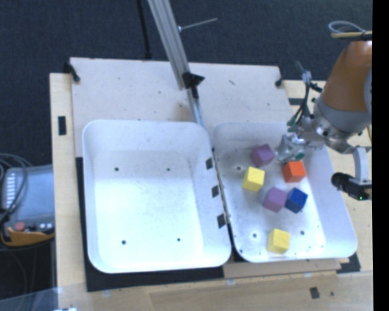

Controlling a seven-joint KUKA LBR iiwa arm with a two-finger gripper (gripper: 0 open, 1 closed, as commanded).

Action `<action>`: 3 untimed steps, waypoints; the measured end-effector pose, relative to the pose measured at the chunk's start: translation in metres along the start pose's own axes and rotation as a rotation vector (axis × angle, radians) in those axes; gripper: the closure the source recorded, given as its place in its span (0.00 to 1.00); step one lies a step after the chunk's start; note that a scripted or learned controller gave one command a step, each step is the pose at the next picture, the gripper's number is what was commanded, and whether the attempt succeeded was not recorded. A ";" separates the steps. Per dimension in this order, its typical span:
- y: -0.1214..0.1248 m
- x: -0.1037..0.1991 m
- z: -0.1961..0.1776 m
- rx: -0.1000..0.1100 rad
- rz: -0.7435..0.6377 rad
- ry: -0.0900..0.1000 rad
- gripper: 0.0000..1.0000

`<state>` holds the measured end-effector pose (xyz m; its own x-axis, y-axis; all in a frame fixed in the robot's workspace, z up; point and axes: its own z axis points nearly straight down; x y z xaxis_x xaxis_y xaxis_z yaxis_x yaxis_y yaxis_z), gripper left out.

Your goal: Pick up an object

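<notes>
My gripper (pixel 292 149) hangs over the right bin (pixel 334 238); whether it is clenched or released I cannot tell.

Matte foam-like cubes lie below: the orange cube (pixel 294 170) just beside it, purple (pixel 262 154) to its left, yellow (pixel 253 179), purple (pixel 275 199), blue (pixel 296 199), yellow (pixel 279 240) nearest.

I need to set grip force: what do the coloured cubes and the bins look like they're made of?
The orange cube, blue cube and yellow cube look like matte foam or soft plastic: flat colour, no glare, slightly rounded edges. The right bin looks like thin moulded white plastic, with rounded corners and a faint sheen.
</notes>
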<state>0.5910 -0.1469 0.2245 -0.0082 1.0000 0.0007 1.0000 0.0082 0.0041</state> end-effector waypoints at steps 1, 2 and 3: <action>0.011 0.053 -0.013 0.001 0.000 0.000 1.00; 0.013 0.112 -0.015 0.003 0.000 0.001 1.00; 0.029 0.163 -0.023 0.002 0.000 0.001 1.00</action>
<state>0.6189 0.0161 0.2475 -0.0077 1.0000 0.0016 1.0000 0.0077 0.0024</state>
